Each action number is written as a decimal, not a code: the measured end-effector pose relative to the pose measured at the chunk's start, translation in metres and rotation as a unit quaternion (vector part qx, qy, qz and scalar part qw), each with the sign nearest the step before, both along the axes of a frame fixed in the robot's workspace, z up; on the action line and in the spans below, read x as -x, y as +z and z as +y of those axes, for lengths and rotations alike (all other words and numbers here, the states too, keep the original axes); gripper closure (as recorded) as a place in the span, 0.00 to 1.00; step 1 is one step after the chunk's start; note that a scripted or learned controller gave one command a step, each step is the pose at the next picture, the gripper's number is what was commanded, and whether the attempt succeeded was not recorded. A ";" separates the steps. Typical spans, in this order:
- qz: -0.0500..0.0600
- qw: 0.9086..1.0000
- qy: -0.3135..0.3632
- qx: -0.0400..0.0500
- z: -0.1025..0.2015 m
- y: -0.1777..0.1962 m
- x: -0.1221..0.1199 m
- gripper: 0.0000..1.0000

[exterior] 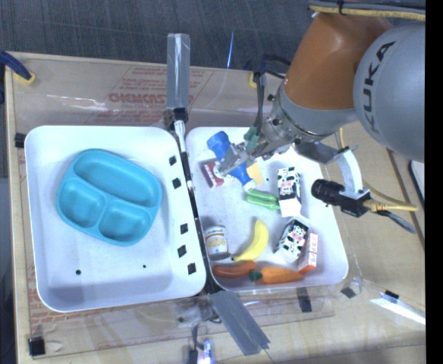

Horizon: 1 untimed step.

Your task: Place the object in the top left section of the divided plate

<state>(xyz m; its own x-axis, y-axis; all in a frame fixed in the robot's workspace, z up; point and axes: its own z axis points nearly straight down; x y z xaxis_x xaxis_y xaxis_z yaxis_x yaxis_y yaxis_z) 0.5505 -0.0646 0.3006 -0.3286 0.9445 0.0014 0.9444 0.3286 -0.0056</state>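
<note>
The blue divided plate (110, 196) lies in the left bin (54, 279) with nothing in its sections. My gripper (233, 158) hangs low over the upper left part of the right bin (335, 260). It is right against a blue object (218, 142), and more blue (242, 175) shows just below it. The gripper's body hides where it meets the object, so a hold cannot be made out. A dark red item (210, 174) lies just left of the gripper.
The right bin also holds a green item (263, 199), two cow-patterned cartons (286, 182) (293, 237), a banana (256, 241), a small can (216, 242), a carrot (282, 275) and a red item (233, 270). A black-clipped divider wall (185, 203) separates the bins.
</note>
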 end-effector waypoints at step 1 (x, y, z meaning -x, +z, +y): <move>0.002 0.999 -0.042 0.000 0.063 -0.077 -0.051 1.00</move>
